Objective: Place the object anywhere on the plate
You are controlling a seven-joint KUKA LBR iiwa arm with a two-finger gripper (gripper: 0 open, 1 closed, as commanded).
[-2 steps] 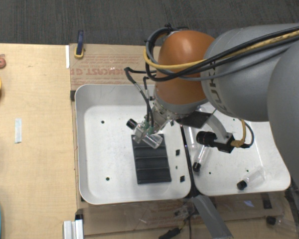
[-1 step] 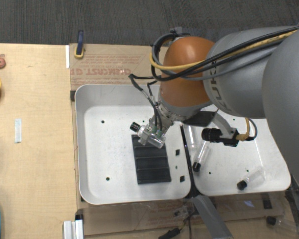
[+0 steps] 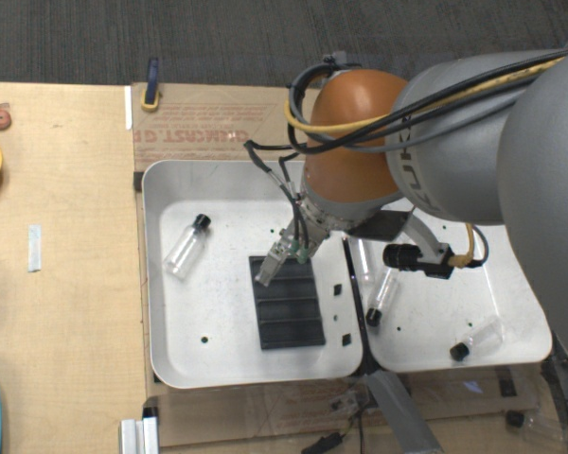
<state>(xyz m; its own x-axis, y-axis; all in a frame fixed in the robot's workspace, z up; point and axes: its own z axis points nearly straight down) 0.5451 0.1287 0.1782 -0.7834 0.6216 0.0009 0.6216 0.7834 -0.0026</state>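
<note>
Black ribbed plate [image 3: 292, 312] lies flat in the left bin [image 3: 170, 348], w/ the gripper [image 3: 286, 253] poised just over its top-left corner. The grey arm [image 3: 473, 130], orange band above the wrist, reaches in from the right.

Claw state: can't tell whether it's spread or pressed together, as the wrist and cables mask it from this angle. A pale shape sits at its tip, touching or just above the plate's edge. It could be a vial or part of the tool; too blurred to call.

Task's thing: prob. one of the clear vials. One clear vial w/ black cap [image 3: 186, 245] lies on its side on the left bin's floor, well apart from the plate and to its left. Two more vials [image 3: 379, 297] [image 3: 475, 340] lie in the right bin [image 3: 511, 291].

Step in hand, as a judgement: either the set-down over the plate, if sth is carried, or a pass w/ nothing in the grip. The next move calls for a short drop and release onto the ribs if loaded. If not, it calls for a shift left to the capped vial, which looks apt to roll.

Surface: two shallow white bins side by side on brown cardboard [image 3: 208, 130], w/ a pale wood bench [image 3: 66, 282] at left and a blue clamp [image 3: 151, 81] at the board's corner. Room: dark carpet [image 3: 170, 17] beyond.
</note>
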